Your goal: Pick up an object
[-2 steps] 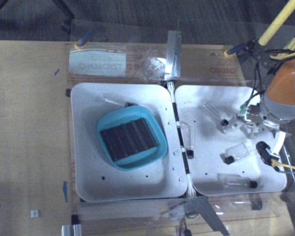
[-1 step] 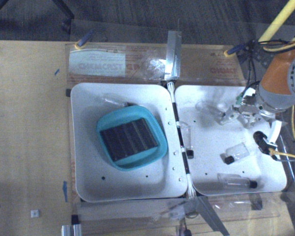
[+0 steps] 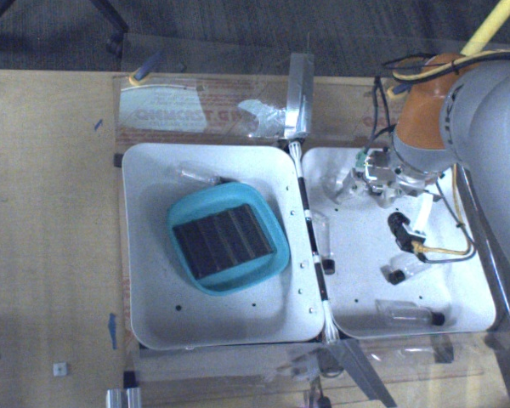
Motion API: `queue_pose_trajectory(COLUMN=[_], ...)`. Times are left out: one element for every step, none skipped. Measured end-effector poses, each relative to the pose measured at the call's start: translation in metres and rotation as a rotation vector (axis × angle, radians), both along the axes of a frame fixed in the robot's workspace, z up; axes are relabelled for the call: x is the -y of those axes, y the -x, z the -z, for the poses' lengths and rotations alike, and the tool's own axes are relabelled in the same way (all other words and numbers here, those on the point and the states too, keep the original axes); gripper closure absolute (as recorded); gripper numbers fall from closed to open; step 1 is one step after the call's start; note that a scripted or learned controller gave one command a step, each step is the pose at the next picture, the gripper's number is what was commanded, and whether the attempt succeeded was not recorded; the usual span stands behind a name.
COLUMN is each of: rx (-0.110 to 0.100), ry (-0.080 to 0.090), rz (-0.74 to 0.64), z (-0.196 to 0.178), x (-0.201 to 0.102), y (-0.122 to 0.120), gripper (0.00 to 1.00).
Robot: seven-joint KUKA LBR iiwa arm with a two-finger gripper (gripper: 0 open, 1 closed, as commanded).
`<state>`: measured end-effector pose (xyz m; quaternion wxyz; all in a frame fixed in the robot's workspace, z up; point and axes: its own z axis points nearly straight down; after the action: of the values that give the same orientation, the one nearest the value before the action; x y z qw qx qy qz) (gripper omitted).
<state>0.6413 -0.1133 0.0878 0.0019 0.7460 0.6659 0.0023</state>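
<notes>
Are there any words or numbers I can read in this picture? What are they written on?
None can be read for sure.
Clear bag on the bench behind the left bin: pale printed letters, too blurred to read.
Teal container: no writing visible.

You see a wooden bench (image 3: 51, 228) | black stand legs (image 3: 93, 2) on dark carpet | yellow pole (image 3: 493, 19) at top right

teal tray (image 3: 229, 238) blocks left bin (image 3: 144, 253) centre; right bin (image 3: 357, 279) floor mostly open, arm (image 3: 459, 100) overhanging far corner.
</notes>
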Motion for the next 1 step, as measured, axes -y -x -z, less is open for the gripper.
queue_pose_trajectory(rx=[-0.042], ry=[-0.013], rz=[-0.054], z=[0.0026], x=[0.0691], y=[-0.0202], gripper=[0.00])
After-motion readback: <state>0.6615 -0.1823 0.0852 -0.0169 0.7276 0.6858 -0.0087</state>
